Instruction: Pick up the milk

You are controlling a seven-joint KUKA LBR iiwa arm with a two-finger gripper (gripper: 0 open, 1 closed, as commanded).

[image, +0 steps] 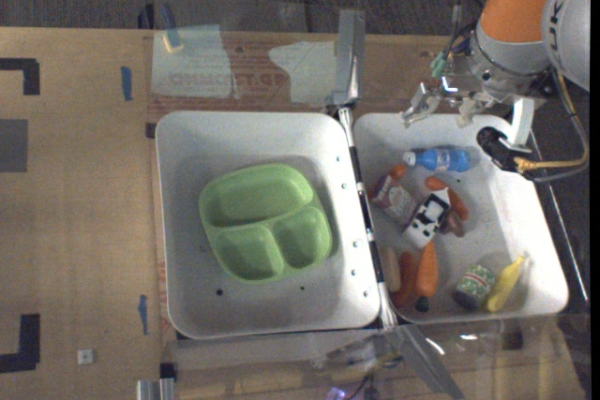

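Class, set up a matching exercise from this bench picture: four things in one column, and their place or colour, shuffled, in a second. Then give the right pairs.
Things
1. milk carton
2. divided plate
3. water bottle
4. banana

Place or colour
A. green, in the left bin
B. yellow, near the right bin's front right corner
C. black and white patches, middle of the right bin
D. blue label, nearest the end effector

Pairs: 1-C, 2-A, 3-D, 4-B
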